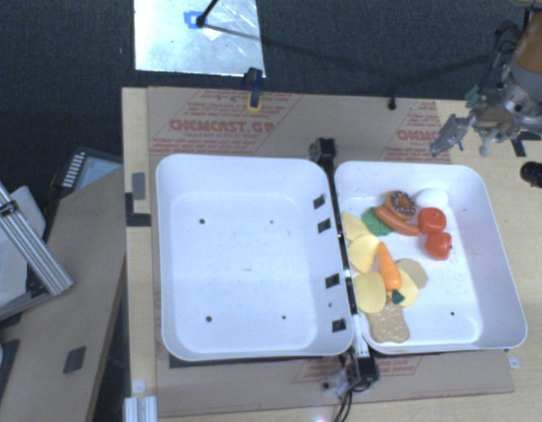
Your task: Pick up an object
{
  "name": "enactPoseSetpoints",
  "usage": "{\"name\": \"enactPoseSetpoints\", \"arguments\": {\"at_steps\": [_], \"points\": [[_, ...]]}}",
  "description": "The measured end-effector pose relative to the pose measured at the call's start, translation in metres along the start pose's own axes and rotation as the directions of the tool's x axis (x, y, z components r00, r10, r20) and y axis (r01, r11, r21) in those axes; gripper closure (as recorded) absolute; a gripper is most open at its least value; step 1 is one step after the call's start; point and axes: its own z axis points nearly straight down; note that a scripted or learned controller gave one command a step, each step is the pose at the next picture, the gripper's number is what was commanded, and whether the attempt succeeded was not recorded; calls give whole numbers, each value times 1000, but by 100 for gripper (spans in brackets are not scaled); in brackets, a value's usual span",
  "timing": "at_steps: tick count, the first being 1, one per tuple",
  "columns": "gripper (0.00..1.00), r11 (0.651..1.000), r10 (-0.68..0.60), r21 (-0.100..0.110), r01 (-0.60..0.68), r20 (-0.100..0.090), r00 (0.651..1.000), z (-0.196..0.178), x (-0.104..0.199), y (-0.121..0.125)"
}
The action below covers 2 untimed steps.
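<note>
The tool [469, 134] hangs over the desk [280, 112] just beyond the far edge of the right bin [495, 262], near that bin's far right corner. Two prongs point out either side of it, but whether the fingers stand apart or together I cannot tell. Nothing is seen between them.

The things to pick lie in a heap in the right bin, against its left wall and running from the far edge toward the near one. At the far end sit a donut [399, 205], a white egg [431, 198] and a sausage [398, 222] beside a green piece [374, 221]. Two tomatoes [435, 232] lie just right of these, touching each other. Nearer lie yellow slices [366, 266], a carrot [389, 266] across them, and a cracker [389, 325] at the near end. The left bin [245, 262] lies beside it.

All look like toy food: light, stiff and smooth, so likely to slip or skid if nipped off-centre. The flat slices and cracker lie tight to the bin floor and offer little edge. The carrot looks the best choice: it rides on top, is narrow, and could be taken across its middle. The tomatoes stand clear on the right side too, but being round they may squirt out.
</note>
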Motion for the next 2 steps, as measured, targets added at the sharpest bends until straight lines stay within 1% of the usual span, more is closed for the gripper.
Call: {"name": "enactPoseSetpoints", "arguments": {"at_steps": [1,2], "points": [[0,1000,-6,2,6,-1,1000,36,57,2],[0,1000,-6,3,6,-2,1000,84,122,2]]}}
